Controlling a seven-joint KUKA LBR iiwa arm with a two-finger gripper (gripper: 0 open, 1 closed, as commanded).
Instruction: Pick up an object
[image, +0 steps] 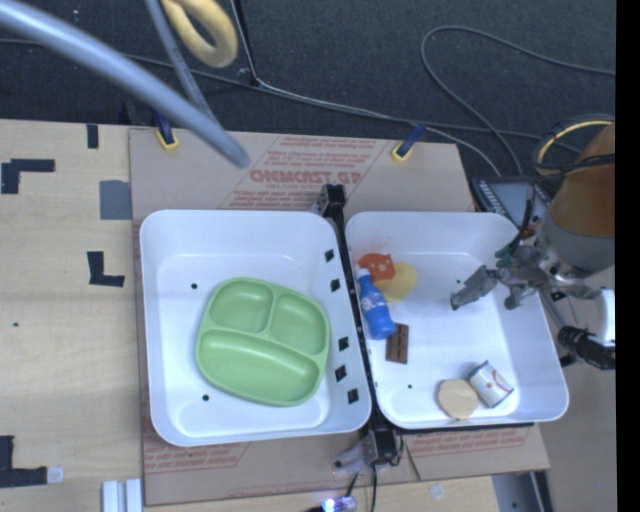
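Hovering over the right bin with nothing in its grip

Reaching in over the right white bin (520, 345), the grey two-finger gripper (478, 290) hangs with its dark fingers (470, 293) spread apart and nothing between them.

Taking that bin's centre divider as the landmark: the nearest likely target is the blue plastic bottle (376, 308), lying just beside the divider. Its long axis runs roughly along the divider, one end pointing up toward a small red piece (377, 264) and a yellow rounded object (400, 281); which end is the cap I can't make out. It looks light and stiff but smooth, so I'd guess it could roll or slip; closing across its narrow middle, at right angles to the long axis, seems safest.

A brown rectangular block (398, 344) lies just below the bottle. Well away from the divider, at the near wall, sit a tan round disc (458, 398) and a small silver can (490, 383), side by side.

Beyond the divider, the left white bin (165, 250) holds a green sectioned plate (264, 340).
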